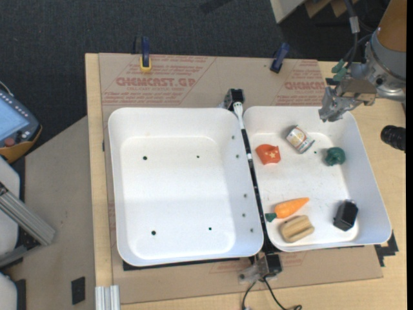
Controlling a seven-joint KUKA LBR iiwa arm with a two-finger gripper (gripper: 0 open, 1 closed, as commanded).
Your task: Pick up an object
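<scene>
Arm's grey metal two-finger gripper (330,112) sits over the far right corner of the right shallow white plastic bin (368,173), fingers pointing down at the rim. Can't tell whether the jaws are open or shut from this angle; nothing visible between them.

Right bin contents, all apart from each other except the last two:
- small metal can (298,139), shiny, cylindrical, lying on its side, far-middle of the bin, nearest the gripper
- red blocky plastic piece (268,154) with a pale mark on the face, near the divider
- dark green knobbly rounded object (334,156), right of the can
- orange carrot-shaped toy (292,206), smooth, tapered, lying flat
- tan loaf-shaped block (296,228), rounded edges, matte, just beside the carrot, looks to touch it
- black boxy object (345,216), glossy, near corner on the right

Left shallow white plastic bin (129,173): smooth moulded floor with four small dark holes.

Both bins rest on a brown cardboard sheet (193,76) with red print, on the counter, held by a blue-and-yellow clamp (145,53) and a blue clamp (280,57) on the far edge.
</scene>
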